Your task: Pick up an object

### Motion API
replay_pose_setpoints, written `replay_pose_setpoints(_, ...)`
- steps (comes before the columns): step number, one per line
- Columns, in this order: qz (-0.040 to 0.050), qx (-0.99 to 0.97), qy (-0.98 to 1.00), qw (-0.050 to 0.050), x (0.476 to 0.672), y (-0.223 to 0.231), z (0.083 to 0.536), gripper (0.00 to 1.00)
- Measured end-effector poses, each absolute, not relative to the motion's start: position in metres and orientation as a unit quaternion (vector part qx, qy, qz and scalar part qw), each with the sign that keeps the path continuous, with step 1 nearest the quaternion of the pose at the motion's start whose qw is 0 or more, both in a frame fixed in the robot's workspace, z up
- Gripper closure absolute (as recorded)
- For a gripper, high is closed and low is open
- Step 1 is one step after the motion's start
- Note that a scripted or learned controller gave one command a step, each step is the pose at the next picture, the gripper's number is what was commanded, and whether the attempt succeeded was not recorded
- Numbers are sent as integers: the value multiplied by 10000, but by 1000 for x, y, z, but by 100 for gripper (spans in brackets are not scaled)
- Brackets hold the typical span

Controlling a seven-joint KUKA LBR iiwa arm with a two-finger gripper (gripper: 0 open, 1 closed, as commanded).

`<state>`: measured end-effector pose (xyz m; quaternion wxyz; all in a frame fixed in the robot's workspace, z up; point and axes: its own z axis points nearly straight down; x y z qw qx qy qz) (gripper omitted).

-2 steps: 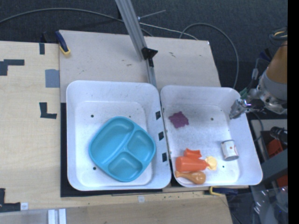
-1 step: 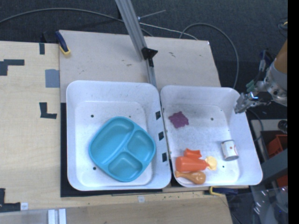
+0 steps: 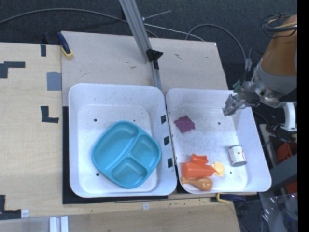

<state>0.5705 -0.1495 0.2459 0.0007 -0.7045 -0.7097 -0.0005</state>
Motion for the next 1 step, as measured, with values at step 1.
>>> replay_pose_setpoints(1, -3, -7044, -7098, 9, 564, -89, 249, 100)
